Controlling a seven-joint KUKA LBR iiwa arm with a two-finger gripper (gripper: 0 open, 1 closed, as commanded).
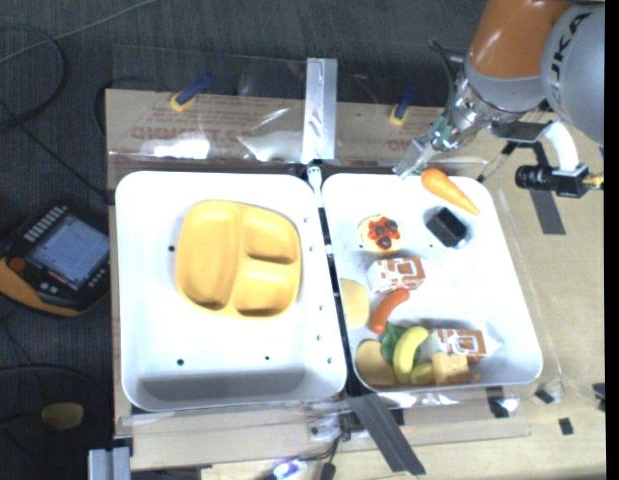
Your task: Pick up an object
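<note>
The right bin (509, 268) has open white floor along its right side and in its top left corner. Near its top edge lie a carrot (450, 190) and a black block (446, 226), close together. Food is packed tight at the bottom, with a banana (410, 348) in the heap. In the left bin (139, 298), a yellow tray (237, 257) fills the middle, with bare floor all round it.

I have 1 fixed camera above the bench (549, 298), looking down at a slant, far enough back to take in both white bins: the left bin (149, 298) and the right bin (509, 298), plus floor on the left. The arm (519, 38) enters from the upper right.
</note>
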